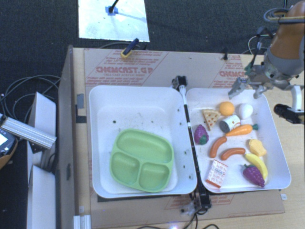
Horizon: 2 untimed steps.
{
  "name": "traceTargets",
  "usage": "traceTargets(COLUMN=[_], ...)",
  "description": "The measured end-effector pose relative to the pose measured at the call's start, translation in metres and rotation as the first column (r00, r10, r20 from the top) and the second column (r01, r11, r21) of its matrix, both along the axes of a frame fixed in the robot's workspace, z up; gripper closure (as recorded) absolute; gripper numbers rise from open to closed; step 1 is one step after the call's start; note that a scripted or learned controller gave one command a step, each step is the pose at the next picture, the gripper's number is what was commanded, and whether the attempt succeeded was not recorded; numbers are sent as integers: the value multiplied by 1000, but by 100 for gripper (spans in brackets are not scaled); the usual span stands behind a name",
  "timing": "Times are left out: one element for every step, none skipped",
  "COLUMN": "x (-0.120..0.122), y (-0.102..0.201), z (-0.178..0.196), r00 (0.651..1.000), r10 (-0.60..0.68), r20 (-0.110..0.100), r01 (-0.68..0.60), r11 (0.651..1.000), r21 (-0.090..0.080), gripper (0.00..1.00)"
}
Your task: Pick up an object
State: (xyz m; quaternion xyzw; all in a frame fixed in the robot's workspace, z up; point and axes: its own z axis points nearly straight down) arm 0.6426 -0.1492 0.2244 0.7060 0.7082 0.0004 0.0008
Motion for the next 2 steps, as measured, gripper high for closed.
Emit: traceTargets(x=[-49,-23], y=[48,30], z=[-101,-115], r00=[1000,1000], r10=[1,0], r20=[2,24], r01=[-1,0], r11=[1000,1000], r21=[0,-9], gripper=[0,0])
